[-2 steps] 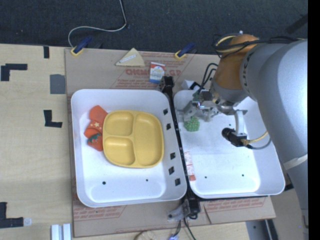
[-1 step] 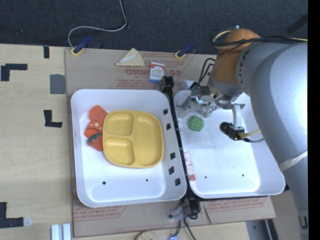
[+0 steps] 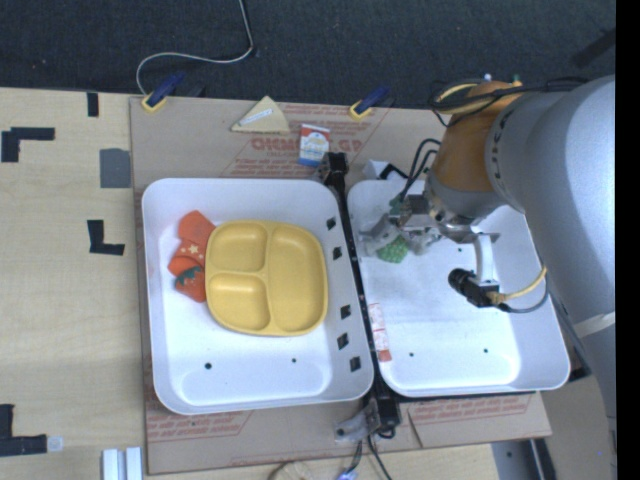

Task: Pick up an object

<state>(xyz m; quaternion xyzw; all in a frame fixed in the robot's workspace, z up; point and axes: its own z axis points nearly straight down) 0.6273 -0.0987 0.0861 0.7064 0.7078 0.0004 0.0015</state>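
Gripper point(image 3: 392, 230) is low in the right bin point(image 3: 450, 363), right over a small green object point(image 3: 394, 251); can't tell its grip. Yellow divided plate point(image 3: 268, 276) sits in the left bin point(image 3: 250, 378).

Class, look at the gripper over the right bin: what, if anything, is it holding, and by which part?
It cannot be told. The gripper is down at a green object in the right bin, but no hold is visible.

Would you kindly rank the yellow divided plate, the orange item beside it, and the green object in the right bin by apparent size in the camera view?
1. yellow divided plate, by far the largest.
2. orange item, partly tucked under the plate's left edge.
3. green object, smallest, though the gripper partly covers it.
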